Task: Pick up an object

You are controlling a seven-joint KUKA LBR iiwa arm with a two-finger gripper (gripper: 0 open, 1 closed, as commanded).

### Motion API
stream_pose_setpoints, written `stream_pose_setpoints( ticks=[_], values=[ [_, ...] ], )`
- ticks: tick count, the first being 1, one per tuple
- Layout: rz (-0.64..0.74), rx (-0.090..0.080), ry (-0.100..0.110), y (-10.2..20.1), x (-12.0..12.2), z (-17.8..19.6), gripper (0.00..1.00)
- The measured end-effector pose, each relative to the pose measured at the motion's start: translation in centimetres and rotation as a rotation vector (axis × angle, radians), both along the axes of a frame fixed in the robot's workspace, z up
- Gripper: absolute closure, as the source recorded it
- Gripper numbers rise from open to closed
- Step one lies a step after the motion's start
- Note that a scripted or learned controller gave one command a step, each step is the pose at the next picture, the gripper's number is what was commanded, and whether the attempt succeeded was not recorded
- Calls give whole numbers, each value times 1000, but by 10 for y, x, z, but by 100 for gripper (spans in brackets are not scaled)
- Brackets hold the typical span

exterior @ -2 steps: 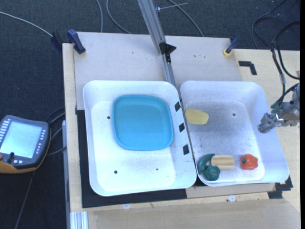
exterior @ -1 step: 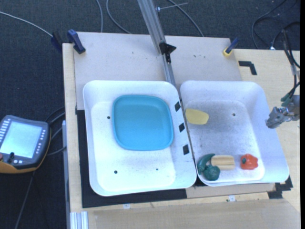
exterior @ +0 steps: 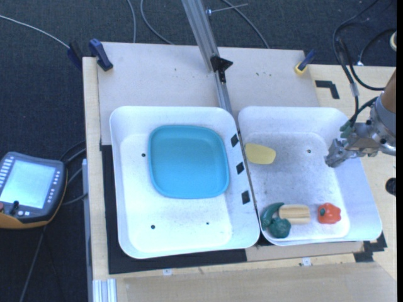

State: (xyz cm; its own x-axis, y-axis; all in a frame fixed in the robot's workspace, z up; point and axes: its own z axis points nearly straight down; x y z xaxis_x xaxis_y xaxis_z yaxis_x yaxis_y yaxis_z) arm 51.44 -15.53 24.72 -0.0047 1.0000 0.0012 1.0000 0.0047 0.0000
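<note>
While the gripper (exterior: 335, 156), grip unclear, hangs above the speckled right bin (exterior: 352, 187), a glossy red pepper (exterior: 328, 214) lies below.

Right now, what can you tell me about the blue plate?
The blue plate is a squarish dish with rounded corners and a raised rim, in a smooth, plastic-looking turquoise. It lies flat, right side up, in the middle of the left white bin, resting on the bin's floor with nothing on it. The end effector hangs far off, above the other bin.
</note>
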Motion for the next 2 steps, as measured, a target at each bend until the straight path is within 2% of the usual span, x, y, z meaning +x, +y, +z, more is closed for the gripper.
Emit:
stream_pose_setpoints(
  ticks=[1, 2],
  values=[
    [1, 0, 0, 56, 7, -4, 100],
    [1, 0, 0, 111, 33, -4, 100]
  ],
)
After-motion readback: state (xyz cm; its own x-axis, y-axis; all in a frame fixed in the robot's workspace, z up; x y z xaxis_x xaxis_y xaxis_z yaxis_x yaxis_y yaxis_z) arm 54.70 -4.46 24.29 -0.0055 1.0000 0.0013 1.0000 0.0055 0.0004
